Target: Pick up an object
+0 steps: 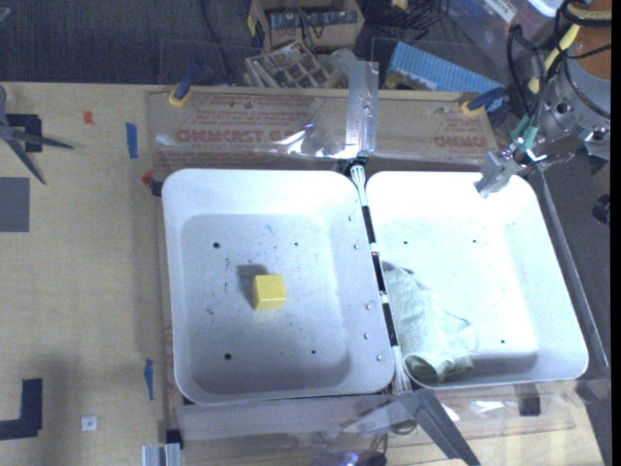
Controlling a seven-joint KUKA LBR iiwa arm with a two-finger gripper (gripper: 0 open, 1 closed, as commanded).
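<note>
Sitting near the middle of the left bin (194, 212), the yellow block (270, 291) lies well apart from the gripper (497, 175), which hangs over the right bin (543, 260) at its far corner; its grip state cannot be told, so the reach runs leftward and nearer.

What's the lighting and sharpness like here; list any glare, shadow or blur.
Camera view: bright glare washes out the right bin rim; the yellow block casts a soft shadow to its upper left in the left bin; the gripper looks blurred; the picture overall is soft and grainy.
</note>
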